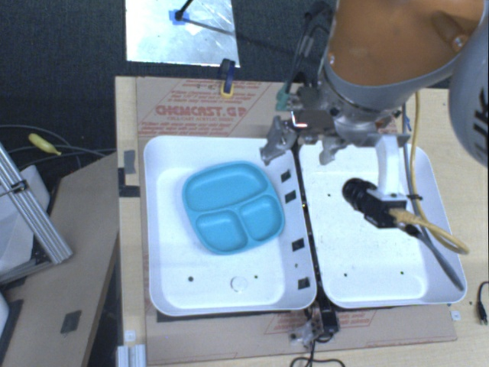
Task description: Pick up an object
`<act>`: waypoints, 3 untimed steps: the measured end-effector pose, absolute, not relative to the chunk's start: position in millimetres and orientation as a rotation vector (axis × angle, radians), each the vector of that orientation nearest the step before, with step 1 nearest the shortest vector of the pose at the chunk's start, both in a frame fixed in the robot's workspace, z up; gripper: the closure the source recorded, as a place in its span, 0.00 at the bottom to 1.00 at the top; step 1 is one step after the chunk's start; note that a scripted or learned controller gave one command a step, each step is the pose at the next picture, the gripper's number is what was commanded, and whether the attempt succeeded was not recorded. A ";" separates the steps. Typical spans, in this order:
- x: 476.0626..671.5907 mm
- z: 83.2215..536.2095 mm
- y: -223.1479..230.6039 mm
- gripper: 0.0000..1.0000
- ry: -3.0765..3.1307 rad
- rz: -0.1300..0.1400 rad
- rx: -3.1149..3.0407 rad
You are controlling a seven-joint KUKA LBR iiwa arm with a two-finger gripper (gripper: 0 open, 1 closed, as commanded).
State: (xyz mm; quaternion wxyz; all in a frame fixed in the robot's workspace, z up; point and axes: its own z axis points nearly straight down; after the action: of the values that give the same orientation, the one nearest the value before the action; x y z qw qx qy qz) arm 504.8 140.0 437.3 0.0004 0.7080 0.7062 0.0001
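The blue divided plate (233,217) is lying flat in the left bin (164,281); it is appearing rigid, light and smooth, so the raised rim is judged the likeliest hold. The end effector (302,145) is hanging near the divider, just beyond the plate's upper-right edge, apart from it. Finger state: cannot tell.

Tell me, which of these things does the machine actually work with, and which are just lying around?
For the job:
blue divided plate in the left bin
gripper, above the bins' shared edge
right bin

Just lying about:
cardboard sheet under the bins
shiny sheet behind
yellow hose
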 end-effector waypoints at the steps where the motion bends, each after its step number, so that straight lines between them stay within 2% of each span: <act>1: 504.8 450.0 141.8 1.00 2.226 0.007 2.213; 2: 505.4 460.9 141.8 1.00 2.230 0.011 2.206; 3: 491.9 533.5 96.8 1.00 2.215 0.014 2.220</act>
State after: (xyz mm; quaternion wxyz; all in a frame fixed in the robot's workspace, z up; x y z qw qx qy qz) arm 491.9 96.8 533.5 0.0028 0.7080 0.7062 0.0044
